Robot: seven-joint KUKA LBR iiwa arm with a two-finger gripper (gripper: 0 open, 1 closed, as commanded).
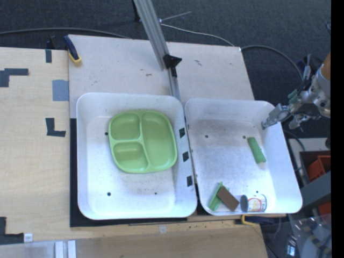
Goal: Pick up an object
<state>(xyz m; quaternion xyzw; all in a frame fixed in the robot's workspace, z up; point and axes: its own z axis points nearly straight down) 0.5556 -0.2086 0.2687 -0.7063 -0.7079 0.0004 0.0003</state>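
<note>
My gripper [283, 119] hovers over the right rim of the right bin [223, 138], open, with nothing between its fingers. A green stick [256, 149] lies in that bin, a little below and to the left of the gripper. Along the bin's front edge sit a green block [216, 196], a brown block [228, 199] leaning against it, and a small can [254, 203] on its side. A green divided plate [143, 141] rests in the left bin [88, 160].
A slanted metal pole [153, 28] runs from the top of the view down to the ridge between the bins. A blue and yellow clamp [72, 49] sits on the board's back left corner. Cables trail across the dark floor behind the bench.
</note>
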